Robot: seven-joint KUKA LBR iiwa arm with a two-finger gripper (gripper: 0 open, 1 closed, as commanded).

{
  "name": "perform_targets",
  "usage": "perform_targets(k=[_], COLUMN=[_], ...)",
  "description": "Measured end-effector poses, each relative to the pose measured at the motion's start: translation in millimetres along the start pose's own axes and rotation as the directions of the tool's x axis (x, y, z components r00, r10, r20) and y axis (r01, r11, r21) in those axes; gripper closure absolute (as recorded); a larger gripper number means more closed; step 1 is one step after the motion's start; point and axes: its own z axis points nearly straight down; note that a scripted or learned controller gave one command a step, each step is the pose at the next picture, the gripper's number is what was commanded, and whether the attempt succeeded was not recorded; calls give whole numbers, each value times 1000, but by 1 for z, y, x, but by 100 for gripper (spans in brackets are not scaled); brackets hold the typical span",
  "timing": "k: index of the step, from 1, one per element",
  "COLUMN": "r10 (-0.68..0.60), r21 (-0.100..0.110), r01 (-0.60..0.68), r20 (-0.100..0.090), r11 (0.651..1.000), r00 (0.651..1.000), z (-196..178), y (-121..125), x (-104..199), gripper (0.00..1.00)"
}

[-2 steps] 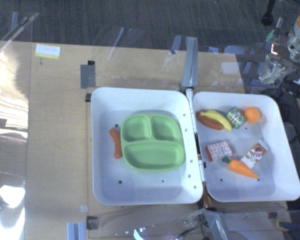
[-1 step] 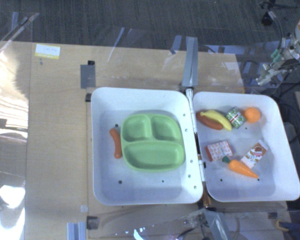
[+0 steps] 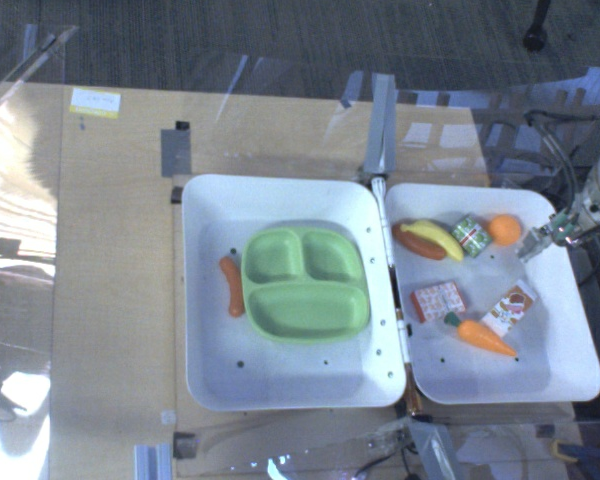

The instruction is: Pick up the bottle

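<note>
End effector: the metal two-finger end effector hangs over the right edge of the right white bin, fingers spread apart, nothing between them.
Bottle: the small white bottle with a red-brown label lies tilted on the right bin's floor, toward its right edge, just beside the orange plastic carrot.
Right bin, far edge: yellow banana, green can, orange ball.
Left bin: green divided plate.
</note>
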Motion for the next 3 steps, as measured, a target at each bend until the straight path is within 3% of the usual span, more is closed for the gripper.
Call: perform_targets(k=[1, 2, 3], r10=[-601, -983, -914], r21=[-3, 0, 0], r01=[601, 983, 914], r20=[5, 6, 4], r11=[799, 182, -405], r00=[799, 182, -405], z=[-63, -19, -9], y=[38, 52, 4], x=[2, -33, 21], gripper=[100, 100, 100])
